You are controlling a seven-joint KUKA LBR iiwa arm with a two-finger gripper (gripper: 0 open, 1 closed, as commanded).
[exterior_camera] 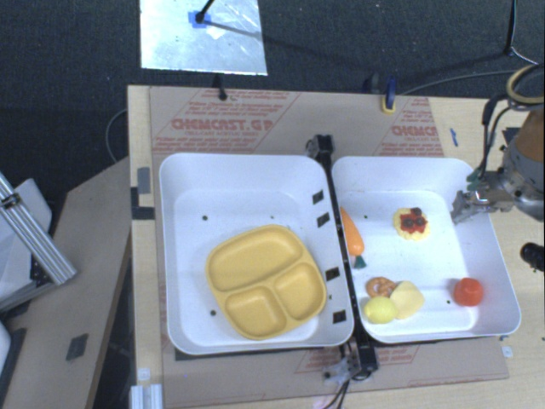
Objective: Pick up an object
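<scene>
Lemon (380, 311) near front rim; fingers (461, 204) at right wall

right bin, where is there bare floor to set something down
In the right bin, bare floor lies between the small tart and the tomato, and along the far wall. It is crowded at the near left corner: pretzel, lemon and pale block touch, with the carrot along the left wall.
</scene>
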